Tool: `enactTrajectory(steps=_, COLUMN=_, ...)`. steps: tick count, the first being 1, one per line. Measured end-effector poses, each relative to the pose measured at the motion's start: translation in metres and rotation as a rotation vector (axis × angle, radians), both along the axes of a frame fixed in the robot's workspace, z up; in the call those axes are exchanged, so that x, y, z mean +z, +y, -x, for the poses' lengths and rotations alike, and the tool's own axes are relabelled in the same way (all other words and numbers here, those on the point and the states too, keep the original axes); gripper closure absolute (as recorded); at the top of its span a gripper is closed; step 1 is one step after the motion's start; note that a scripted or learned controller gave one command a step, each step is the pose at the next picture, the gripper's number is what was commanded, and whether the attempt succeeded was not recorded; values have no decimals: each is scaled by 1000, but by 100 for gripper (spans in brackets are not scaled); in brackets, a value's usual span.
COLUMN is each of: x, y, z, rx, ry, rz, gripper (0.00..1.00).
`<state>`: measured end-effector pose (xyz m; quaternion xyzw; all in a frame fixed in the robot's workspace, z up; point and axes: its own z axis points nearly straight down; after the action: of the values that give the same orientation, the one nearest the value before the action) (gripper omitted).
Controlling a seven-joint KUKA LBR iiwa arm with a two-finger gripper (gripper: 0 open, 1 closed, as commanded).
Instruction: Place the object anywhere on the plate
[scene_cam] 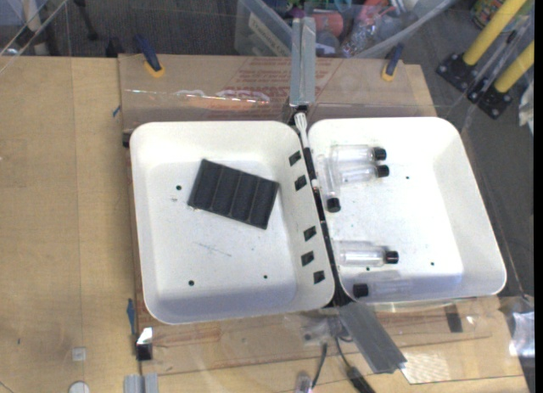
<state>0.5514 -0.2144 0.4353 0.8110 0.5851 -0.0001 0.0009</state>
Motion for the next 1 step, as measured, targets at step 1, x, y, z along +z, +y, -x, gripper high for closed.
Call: enactTrajectory(steps=1, x=11, y=1, z=-1, rx=2, ry=-3, rz=3, gripper=100)
